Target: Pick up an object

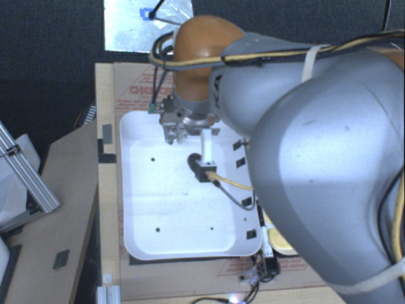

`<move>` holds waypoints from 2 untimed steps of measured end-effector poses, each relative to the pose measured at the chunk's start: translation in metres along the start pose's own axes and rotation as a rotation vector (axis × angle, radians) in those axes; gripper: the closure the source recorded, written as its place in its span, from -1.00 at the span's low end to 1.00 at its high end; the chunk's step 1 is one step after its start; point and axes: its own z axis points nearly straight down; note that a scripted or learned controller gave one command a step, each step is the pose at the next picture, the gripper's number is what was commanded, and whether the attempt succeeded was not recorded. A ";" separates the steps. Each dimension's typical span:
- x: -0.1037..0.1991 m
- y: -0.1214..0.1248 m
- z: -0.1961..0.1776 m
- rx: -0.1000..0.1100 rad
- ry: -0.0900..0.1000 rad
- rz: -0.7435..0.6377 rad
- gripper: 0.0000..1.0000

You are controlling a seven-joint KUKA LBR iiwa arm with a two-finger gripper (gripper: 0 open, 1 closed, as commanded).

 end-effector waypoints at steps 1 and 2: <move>0.022 0.021 -0.162 -0.015 0.006 -0.002 1.00; 0.030 0.031 -0.379 -0.017 0.005 -0.002 1.00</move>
